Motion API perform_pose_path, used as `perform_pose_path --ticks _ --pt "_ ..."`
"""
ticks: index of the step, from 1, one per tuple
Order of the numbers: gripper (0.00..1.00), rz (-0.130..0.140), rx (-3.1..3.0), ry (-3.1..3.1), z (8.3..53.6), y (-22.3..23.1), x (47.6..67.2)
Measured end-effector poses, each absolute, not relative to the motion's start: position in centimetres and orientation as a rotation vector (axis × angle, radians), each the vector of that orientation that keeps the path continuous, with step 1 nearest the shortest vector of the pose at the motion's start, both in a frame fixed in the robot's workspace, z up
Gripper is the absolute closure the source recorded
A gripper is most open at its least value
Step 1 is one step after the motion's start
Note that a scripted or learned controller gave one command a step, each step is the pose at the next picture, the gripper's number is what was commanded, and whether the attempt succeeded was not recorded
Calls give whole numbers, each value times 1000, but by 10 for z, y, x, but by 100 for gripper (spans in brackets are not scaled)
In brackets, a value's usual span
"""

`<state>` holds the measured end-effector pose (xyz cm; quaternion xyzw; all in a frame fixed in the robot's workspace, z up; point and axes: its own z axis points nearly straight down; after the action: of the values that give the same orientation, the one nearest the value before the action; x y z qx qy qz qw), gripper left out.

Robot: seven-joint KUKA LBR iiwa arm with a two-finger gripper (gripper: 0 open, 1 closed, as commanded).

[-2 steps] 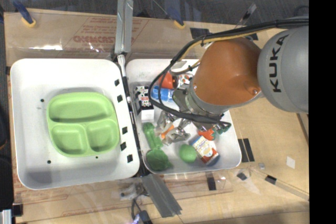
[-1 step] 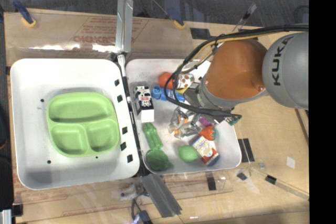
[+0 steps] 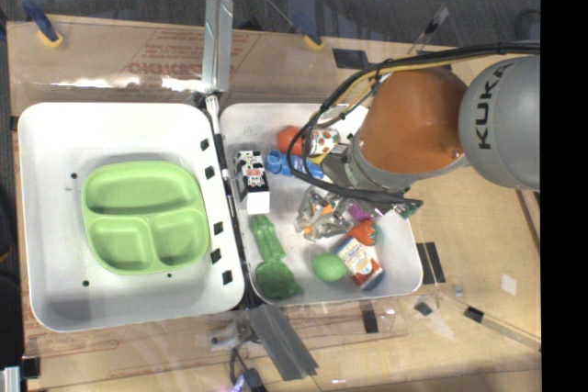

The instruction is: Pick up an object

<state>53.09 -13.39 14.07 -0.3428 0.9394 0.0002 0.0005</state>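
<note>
My gripper reaches down into the right bin, below the orange wrist band, over a pile of small objects in the bin's middle. Around it lie a green ball, an orange-and-white carton, a long green toy, a black-and-white box and a red-orange ball. The arm hides the bin's right half. The fingers are lost in the clutter beneath the wrist.
The left bin holds a green sectioned plate. A grey divider bar stands between the bins at the back. Cables loop over the wrist.
</note>
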Motion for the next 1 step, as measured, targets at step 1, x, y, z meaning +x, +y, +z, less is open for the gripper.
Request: perform_pose_path --ticks 1 --pt "0 1 -968 2987 92 -189 514"
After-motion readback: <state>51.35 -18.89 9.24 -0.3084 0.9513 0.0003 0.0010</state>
